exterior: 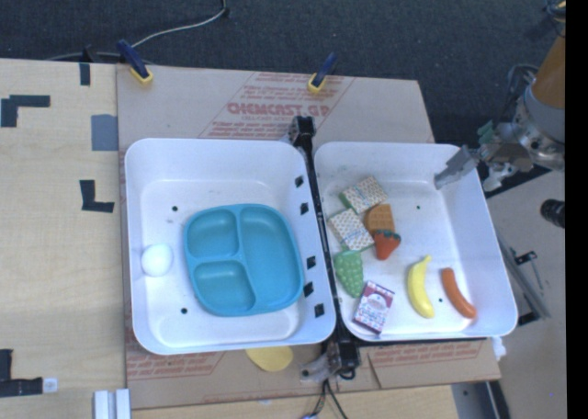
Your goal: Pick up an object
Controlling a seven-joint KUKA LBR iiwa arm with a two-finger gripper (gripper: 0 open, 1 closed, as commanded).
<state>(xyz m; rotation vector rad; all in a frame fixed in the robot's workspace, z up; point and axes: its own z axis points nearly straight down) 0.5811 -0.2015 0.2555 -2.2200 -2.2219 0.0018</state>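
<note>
- Step: approach. The hand [457,169] hangs over the far right rim of the right bin [478,224], holding nothing; how far it is open cannot be told.
- Candidates: the banana [420,287] and the carrot [457,293] lie below the hand, toward the bin's near edge.
- Next move, as judged: travel over one of them, then descend.

tray [243,258]: light blue
ball [155,259]: white
bins [138,224]: white
banana [420,286]: yellow
sausage [457,292]: orange-red
leaf piece [349,271]: green
small box [373,307]: pink and white (print too small to read)
two crackers [356,209]: pale, checked
clamps [134,61]: blue and yellow
</note>
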